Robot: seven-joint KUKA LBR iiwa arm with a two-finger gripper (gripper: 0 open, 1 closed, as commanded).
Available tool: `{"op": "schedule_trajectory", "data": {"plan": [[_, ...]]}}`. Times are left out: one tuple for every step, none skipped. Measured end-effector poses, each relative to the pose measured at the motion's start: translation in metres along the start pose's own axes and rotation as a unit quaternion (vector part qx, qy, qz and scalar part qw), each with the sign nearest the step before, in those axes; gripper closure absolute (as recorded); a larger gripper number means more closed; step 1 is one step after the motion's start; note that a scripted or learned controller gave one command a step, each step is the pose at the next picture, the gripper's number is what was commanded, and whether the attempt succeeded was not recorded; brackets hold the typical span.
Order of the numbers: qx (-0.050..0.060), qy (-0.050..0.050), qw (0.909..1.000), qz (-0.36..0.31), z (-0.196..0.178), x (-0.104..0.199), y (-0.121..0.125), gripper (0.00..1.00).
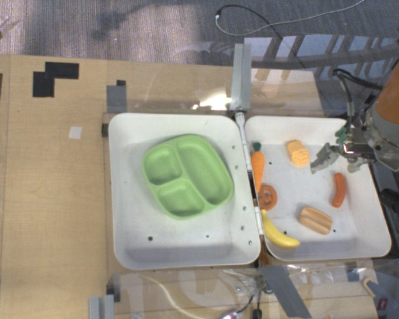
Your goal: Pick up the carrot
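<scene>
Two shallow white bins sit side by side on the bench, meeting along a narrow divider.

The left white bin (130,241) carries one thing: a light green plastic plate (187,175) with three compartments, lying roughly in the bin's middle.

The right white bin (359,241) carries six small things:

- One orange carrot with a green top (257,168) lies lengthwise against the bin's left edge, about midway along it, with its green end toward the far edge. It rests on the bin floor and nothing grips it.
- One round orange-red slice with a dark centre (268,197) sits just below the carrot's tip, touching or nearly touching it.
- One yellow banana (277,233) curves along the left edge toward the near left corner.
- One tan bread roll, oblong in shape (316,219), lies near the near edge, about the middle of its length.
- One red-orange sausage (339,189) lies upright in the picture, close to the right edge.
- One short yellow-orange ridged piece, like a cut of corn (297,153), sits toward the far edge, near the middle.

The one gripper (332,157) hangs over the right part of this bin, between the corn piece and the sausage, well apart from the carrot. Its fingers are spread and nothing lies between them.
</scene>
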State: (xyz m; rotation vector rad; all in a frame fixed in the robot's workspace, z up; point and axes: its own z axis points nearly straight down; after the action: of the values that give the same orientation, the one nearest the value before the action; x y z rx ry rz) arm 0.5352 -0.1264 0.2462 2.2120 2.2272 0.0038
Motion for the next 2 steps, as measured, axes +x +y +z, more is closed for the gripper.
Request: {"op": "schedule_trajectory", "data": {"plan": [[-0.003, -0.001, 0.9983, 0.058, 0.140, -0.058, 0.091, 0.00], [0.003, -0.002, 0.9928, -0.119, 0.151, -0.020, 0.118, 0.00]]}}
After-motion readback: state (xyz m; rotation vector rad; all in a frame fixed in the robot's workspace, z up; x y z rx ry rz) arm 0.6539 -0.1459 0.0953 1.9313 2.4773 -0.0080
